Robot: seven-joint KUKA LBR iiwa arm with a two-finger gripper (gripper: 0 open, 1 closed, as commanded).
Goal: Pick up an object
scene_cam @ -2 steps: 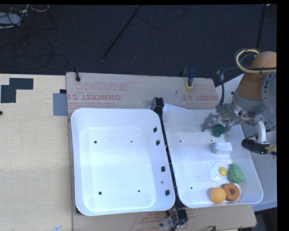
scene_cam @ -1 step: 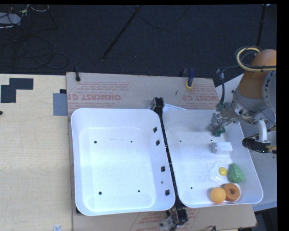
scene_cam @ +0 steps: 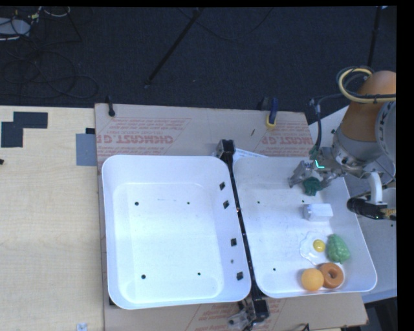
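From the overhead camera you saw the grey two-finger gripper (scene_cam: 309, 179) low over the far part of the right white bin (scene_cam: 272, 284), its fingers closed around a small dark green object (scene_cam: 312, 187). Nearer you in that bin lay a small white block (scene_cam: 317, 210), a toy fried egg (scene_cam: 314, 246), a green leafy toy (scene_cam: 337, 248), an orange ball (scene_cam: 312, 279) and a brown doughnut (scene_cam: 332, 275); the left white bin (scene_cam: 110, 194) sat alongside.

A brown cardboard sheet (scene_cam: 194, 132) with red print lies under the two white bins. A blue and yellow clamp (scene_cam: 272, 114) grips its far edge, and a black clip (scene_cam: 111, 110) sits at its far left corner. At the left, the wooden surface (scene_cam: 45, 226) bears dark rectangular marks (scene_cam: 24, 127). Black cables (scene_cam: 39, 19) lie on the dark floor (scene_cam: 226, 58) behind.
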